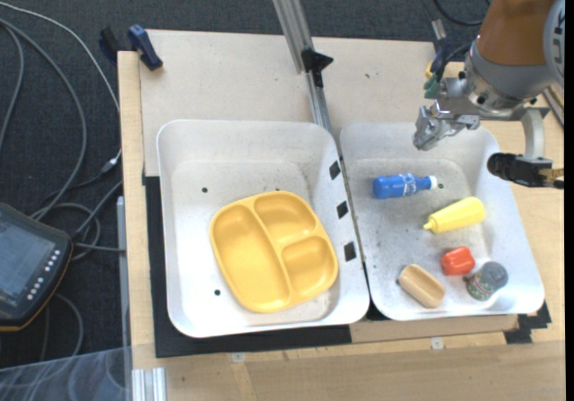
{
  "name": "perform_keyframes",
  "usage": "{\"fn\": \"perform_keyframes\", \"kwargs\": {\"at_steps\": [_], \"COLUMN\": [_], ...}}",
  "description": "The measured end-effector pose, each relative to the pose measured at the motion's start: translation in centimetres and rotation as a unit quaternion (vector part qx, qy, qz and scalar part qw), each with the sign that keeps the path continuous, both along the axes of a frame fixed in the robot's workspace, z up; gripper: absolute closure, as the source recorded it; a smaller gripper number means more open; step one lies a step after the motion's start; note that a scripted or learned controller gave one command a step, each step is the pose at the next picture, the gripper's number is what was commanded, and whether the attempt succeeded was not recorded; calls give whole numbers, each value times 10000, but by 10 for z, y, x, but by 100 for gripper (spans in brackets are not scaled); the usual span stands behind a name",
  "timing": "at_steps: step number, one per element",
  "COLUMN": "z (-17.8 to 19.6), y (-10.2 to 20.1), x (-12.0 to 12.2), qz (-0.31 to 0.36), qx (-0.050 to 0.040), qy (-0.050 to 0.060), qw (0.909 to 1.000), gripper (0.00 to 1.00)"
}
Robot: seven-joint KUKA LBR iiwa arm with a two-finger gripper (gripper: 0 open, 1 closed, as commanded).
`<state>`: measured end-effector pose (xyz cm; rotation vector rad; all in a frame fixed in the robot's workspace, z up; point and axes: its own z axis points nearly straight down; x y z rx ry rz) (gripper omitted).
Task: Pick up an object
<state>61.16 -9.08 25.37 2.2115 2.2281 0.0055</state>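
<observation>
My gripper (429,134) hangs above the far edge of the right bin (511,211), with nothing visible between its fingers. Just below and left of it a blue bottle (402,186) with a white cap lies on its side. A yellow squeeze bottle (456,215) lies further toward the front. Near the bin's front edge sit a red block (457,261), a tan bun-shaped piece (421,285) and a small round can (487,280).
The left bin (179,166) holds a yellow divided plate (273,249). A slanted metal post (291,9) rises between the bins at the back. Cables and a pendant (27,265) lie on the floor to the left. A blue clamp (144,46) sits on the bench's back left corner.
</observation>
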Motion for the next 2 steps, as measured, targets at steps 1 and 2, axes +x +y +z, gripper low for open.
{"fn": "perform_keyframes", "kwargs": {"at_steps": [1, 2], "z": [2, 4], "y": [63, 113], "x": [12, 29], "qz": [3, -3], "qx": [9, 5], "qy": [3, 2], "qw": [10000, 10000], "gripper": [100, 100]}}
